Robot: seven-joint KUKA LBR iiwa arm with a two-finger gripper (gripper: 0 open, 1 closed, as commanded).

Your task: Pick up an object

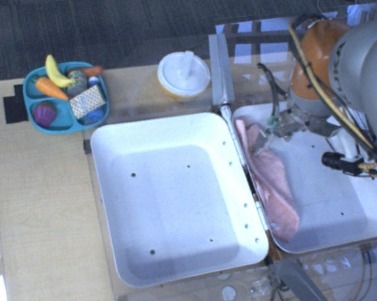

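Note:
A pink cloth (273,182) lies crumpled along the left wall of the right bin (355,219), stretching from the far left corner toward the near edge. My gripper (269,135) hangs low over the far left part of that bin, right at the upper end of the cloth. The grey arm with its orange band (318,48) comes in from the right behind it. Whether the gripper touches the cloth cannot be made out.
The left bin (175,198) sits beside the right one, with a metal rail (219,70) behind the seam between them. A blue tray of toy food (67,98) and a white lidded cup (183,74) stand on the bench behind the left bin. Cables and a black fitting (343,162) hang over the right bin.

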